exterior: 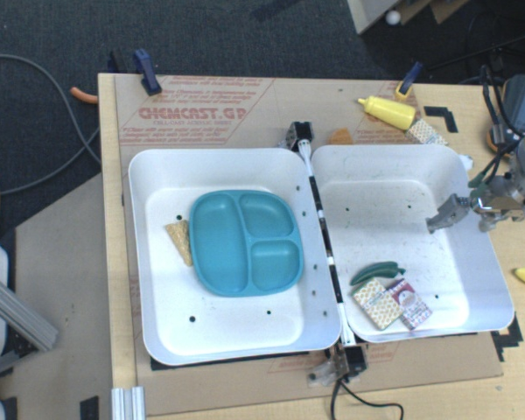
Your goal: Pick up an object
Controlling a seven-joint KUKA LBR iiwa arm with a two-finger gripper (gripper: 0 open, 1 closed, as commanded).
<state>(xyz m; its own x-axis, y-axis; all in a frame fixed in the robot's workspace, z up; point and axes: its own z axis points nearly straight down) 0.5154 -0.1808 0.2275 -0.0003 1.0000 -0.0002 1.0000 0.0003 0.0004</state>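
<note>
1. In the camera view, two white bins are being carried side by side on the desk [245, 103]: the left bin [157, 322] and the right bin [376, 160].
2. A teal divided plate [245, 241] is lying in the middle of the left bin, and a tan cracker-like piece [180, 237] is being partly covered by the plate's 9 o'clock edge.
3. Toward 6 o'clock in the right bin, a green object [376, 273] is lying just above a checkered packet [378, 304], with a small printed packet [409, 304] touching it at 3 o'clock.
4. The gripper [444, 214] is being held at the 3 o'clock side of the right bin, apart from the three objects; nothing is being seen in its jaws, and whether they are open or closed cannot be told.
5. A yellow bottle-like object [388, 110] is lying on the desk at 12 o'clock beyond the right bin.
</note>
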